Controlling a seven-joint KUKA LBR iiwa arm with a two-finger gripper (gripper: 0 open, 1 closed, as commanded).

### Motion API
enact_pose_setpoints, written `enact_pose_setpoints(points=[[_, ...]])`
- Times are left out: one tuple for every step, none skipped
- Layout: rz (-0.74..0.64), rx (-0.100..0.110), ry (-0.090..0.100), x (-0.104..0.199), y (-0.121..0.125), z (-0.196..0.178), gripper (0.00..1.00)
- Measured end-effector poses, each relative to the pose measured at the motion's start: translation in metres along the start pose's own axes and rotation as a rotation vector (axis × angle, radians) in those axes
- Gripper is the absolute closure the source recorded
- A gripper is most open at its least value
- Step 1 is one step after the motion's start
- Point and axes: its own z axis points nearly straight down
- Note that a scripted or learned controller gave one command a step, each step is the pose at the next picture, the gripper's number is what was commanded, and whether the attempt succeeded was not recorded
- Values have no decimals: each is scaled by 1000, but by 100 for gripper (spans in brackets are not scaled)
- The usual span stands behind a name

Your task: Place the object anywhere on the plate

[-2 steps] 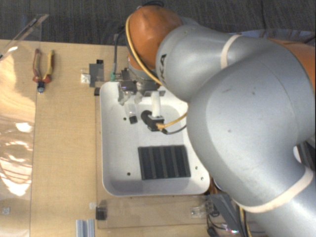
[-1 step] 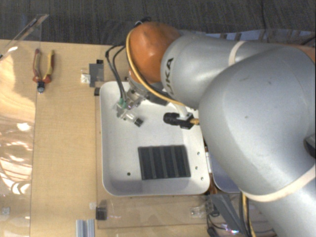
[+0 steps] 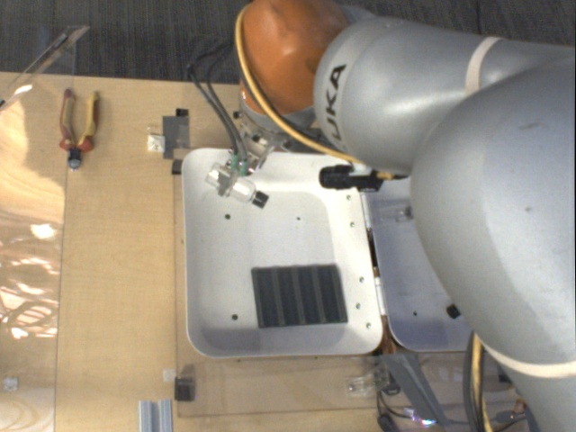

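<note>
One dark ribbed plate (image 3: 299, 295) lies well apart from gripper (image 3: 236, 180), below-right of it. Gripper state: cannot tell. Object not made out, poss. at gripper tip. Risk: grasp unconfirmed, so transfer may run w/o object.

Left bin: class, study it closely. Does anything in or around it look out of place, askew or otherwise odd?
Mostly tidy. The dark ribbed plate lies flat in the left bin. One oddity: red-handled pliers lie loose on the bench, away from both bins.

Smooth white plastic bin (image 3: 207, 268), ribbed matt black plate (image 3: 298, 296), pale wood bench (image 3: 117, 277).
</note>
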Motion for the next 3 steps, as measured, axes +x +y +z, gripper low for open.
enact_pose_setpoints(points=[[-977, -2, 1, 1, 23, 27, 100], [-1519, 0, -9, -9, 26, 102, 100], [-1981, -4, 0, 3, -16, 67, 100]])
